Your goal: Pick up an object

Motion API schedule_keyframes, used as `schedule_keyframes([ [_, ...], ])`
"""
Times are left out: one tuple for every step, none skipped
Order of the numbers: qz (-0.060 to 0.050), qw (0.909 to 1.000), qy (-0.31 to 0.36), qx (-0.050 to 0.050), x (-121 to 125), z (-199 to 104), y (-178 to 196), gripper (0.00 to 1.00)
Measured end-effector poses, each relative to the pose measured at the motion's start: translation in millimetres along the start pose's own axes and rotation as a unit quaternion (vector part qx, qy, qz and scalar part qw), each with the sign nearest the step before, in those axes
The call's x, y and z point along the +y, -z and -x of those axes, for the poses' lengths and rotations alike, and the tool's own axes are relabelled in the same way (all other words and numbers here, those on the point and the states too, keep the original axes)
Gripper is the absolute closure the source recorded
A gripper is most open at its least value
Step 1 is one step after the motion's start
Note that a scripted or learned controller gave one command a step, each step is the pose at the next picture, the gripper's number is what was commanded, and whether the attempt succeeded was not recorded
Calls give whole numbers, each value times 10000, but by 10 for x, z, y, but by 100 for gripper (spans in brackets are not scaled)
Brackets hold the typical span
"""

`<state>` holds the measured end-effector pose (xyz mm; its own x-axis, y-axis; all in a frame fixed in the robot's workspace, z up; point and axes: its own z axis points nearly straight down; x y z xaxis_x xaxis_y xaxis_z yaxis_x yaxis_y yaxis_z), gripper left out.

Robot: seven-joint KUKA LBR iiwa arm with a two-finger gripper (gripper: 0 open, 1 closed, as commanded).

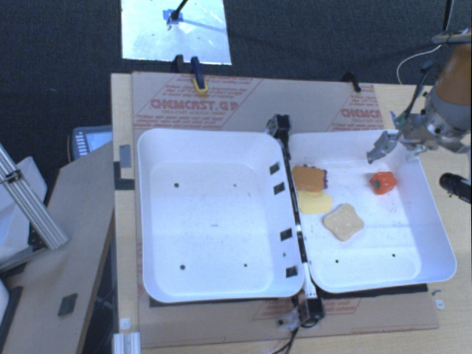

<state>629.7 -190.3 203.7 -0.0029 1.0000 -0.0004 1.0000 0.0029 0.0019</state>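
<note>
The claw point(383, 148) hangs over the far edge of the right bin point(435, 260), holding nothing I can see and its opening impossible to judge, just above the red pepper point(383, 183), probably because that lone piece is easiest to grasp.

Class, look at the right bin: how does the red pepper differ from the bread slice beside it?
The pepper is red-orange with a green bit; the bread is pale tan. The pepper looks smaller and rounder; the bread looks broader and flatter. The pepper lies nearer the tool; the bread lies nearer the bin's front. Both rest in the right bin, apart from each other.
</note>
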Motion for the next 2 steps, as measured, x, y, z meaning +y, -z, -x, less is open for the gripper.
schedule_keyframes([
  [102,9999,23,-30,380,-164,2500,0],
  [33,10000,40,-16,372,-161,2507,100],
])
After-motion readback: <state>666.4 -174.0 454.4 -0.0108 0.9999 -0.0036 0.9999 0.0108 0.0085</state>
